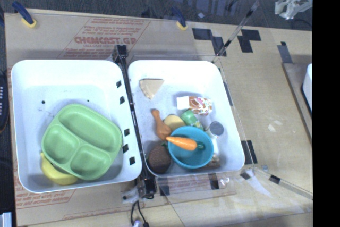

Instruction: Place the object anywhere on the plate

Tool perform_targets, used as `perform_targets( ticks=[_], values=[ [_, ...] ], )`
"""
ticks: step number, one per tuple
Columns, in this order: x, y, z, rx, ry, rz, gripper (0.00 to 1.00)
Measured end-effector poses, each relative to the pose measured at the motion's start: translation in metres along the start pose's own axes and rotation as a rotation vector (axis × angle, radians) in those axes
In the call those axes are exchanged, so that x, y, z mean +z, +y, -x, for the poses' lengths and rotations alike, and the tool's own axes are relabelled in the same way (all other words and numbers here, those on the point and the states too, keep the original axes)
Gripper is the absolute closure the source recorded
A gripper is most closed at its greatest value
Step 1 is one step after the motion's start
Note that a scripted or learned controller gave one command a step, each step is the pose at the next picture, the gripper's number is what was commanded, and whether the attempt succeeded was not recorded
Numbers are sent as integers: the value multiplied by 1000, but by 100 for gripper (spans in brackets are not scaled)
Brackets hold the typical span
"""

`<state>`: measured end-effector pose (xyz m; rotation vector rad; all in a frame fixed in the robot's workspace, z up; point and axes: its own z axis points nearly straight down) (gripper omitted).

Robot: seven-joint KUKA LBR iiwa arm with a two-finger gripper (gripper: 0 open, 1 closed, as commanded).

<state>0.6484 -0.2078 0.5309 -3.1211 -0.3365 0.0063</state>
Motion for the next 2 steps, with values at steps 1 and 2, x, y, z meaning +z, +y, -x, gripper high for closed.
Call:
perform_targets(
  ticks=[1,2],
  values=[
    [26,-11,66,-64,-3,-2,100],
    [-10,-1,1,-81,-5,-2,100]
  ],
)
